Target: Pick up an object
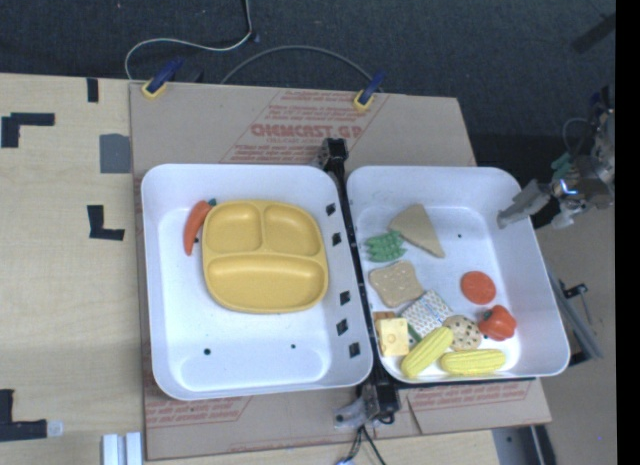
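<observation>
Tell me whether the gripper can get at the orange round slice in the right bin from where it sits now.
Probably yes. The gripper sits at the right bin's right rim, and the orange round slice lies just below it, flat on bare bin floor with open space all around it.

Two white bins side by side on brown cardboard. Left bin (170, 353): yellow divided plate (265, 255), orange carrot (194, 225) touching its left rim. Right bin (540, 293): tan wedge (419, 228), green piece (385, 246), bread slice (396, 282), red tomato slice (478, 286), red pepper (497, 324), two corn cobs (427, 350) at the near wall. Gripper (525, 203) over the right bin's far right rim.
</observation>
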`<state>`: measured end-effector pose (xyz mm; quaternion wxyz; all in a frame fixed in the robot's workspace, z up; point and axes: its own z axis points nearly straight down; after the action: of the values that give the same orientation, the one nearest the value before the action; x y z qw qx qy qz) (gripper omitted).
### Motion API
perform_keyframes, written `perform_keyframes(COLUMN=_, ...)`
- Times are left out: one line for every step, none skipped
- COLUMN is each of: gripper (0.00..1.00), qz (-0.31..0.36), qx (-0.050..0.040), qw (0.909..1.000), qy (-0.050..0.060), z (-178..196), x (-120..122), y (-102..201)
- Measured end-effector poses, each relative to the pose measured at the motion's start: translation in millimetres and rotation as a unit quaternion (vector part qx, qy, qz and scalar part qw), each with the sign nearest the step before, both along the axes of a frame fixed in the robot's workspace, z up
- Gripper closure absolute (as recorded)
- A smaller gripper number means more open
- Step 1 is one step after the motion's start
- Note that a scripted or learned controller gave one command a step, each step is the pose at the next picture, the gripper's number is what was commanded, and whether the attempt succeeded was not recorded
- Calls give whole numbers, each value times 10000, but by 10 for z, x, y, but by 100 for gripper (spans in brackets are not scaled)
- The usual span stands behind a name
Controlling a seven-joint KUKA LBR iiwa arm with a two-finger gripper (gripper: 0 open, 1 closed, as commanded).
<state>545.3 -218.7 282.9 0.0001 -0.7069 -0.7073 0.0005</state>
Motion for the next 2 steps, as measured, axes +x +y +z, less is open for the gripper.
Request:
perform_keyframes(gripper=0, qz=-5, qx=23, qw=10000, qy=63, z=-1342, x=-86, y=-38)
perform_keyframes(gripper=0, qz=-2, qx=-33, qw=10000, qy=-28, z=-1994, x=-129, y=144)
